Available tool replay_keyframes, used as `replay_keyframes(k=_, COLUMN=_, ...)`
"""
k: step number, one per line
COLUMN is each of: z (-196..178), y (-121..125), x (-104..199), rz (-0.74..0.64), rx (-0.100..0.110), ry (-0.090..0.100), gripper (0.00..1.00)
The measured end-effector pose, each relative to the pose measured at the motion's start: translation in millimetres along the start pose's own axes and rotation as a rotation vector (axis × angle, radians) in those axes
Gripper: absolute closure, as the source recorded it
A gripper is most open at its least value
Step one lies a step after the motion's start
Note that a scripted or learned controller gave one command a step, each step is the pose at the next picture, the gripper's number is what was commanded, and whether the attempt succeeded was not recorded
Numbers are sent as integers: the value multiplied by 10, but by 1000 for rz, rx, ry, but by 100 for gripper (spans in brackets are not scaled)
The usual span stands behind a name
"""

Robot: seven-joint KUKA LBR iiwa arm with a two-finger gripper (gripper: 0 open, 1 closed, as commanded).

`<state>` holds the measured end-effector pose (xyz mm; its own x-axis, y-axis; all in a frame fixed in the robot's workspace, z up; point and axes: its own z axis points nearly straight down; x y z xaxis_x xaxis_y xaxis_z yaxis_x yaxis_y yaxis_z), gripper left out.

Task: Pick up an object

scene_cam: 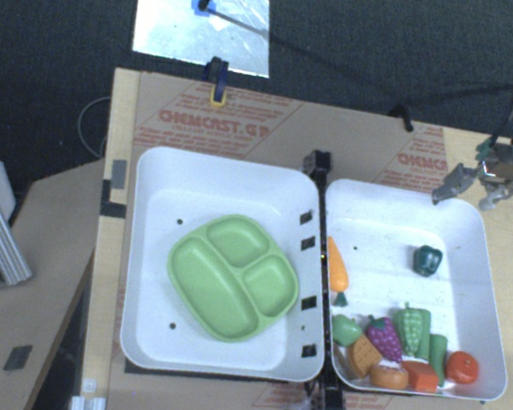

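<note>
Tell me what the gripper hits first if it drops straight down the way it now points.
The gripper hangs open over the far right corner of the right bin. Going straight down, it would probably meet that bin's rim or bare floor first. The dark green toy pepper lies off that line, though depth is unclear.

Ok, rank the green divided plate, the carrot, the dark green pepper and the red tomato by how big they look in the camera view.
Largest to smallest:
1. green divided plate, by far
2. carrot
3. dark green pepper and red tomato, which look alike in size, so I won't rank them.
</note>
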<state>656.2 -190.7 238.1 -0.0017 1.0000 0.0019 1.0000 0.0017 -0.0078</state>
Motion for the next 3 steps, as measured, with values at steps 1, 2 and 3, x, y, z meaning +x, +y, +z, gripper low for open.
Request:
replay_keyframes(k=1, z=-61, y=21, x=3, rz=-2, rx=-10, ry=-2, gripper=0)
replay_keyframes(k=2, z=424, y=52, x=101, rz=-4, rx=-7, ry=-1, gripper=0)
replay_keyframes(k=3, z=866, y=109, x=150, rz=-5, rx=-7, ry=-2, gripper=0)
